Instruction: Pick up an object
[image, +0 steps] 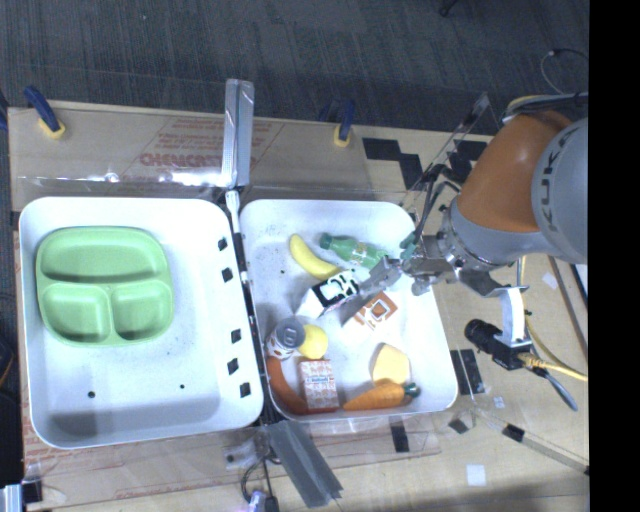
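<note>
- The grey arm's gripper (352, 298) reaches into the right shallow white bin (415, 225), above a black-and-white carton (335, 290).
- Nearby lie a yellow plastic banana (308, 256) and an orange carrot (375, 397).
- A green sectioned tray (103, 283) sits in the left white bin (60, 420).

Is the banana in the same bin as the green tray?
No, the banana lies in the right bin, while the green tray sits in the left bin.
</note>
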